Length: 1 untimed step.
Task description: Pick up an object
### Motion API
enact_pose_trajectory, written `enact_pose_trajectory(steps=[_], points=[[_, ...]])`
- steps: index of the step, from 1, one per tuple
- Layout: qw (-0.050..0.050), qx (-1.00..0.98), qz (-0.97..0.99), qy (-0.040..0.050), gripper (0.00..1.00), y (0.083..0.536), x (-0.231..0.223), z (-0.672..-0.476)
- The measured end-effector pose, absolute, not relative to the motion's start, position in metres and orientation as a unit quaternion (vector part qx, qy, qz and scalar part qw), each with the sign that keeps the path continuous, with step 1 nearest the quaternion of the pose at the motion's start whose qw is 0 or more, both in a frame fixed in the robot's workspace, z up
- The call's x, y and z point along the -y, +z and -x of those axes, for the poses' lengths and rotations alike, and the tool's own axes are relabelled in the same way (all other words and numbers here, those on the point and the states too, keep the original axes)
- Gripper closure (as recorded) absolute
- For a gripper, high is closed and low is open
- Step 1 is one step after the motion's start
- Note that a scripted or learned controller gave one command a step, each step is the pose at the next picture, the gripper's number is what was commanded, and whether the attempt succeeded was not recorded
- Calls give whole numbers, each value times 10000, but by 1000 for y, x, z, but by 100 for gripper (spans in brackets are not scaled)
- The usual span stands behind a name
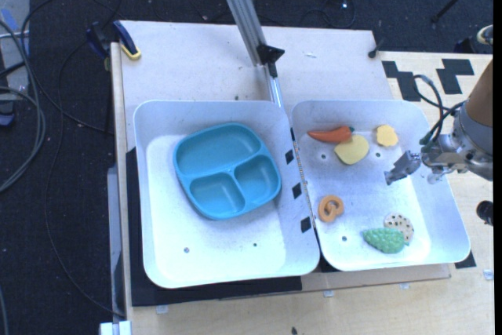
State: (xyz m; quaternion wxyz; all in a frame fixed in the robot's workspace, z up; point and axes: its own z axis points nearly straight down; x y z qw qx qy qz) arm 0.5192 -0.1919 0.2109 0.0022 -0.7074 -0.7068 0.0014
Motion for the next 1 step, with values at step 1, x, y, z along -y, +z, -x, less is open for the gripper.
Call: enact_pose_trajectory(steps=[1], points=[[28,7071,7071,13,0,149,184,-520]])
